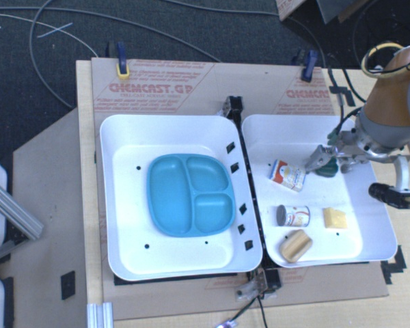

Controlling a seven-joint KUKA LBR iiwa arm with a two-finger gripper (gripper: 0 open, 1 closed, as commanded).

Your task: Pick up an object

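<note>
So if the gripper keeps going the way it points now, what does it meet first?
Probably the small red-and-white carton: the gripper points down-left toward it in the right bin. Depth is unclear from above.

The worktop (89, 183) is a pale board with red print; two white bins lie on it side by side, the left bin (116, 183) and the right bin (369, 241), touching in the middle

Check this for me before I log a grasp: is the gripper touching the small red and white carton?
Cannot tell. In the camera view the gripper hangs just right of the carton, their outlines nearly meeting, with neither contact nor a gap plain.
</note>
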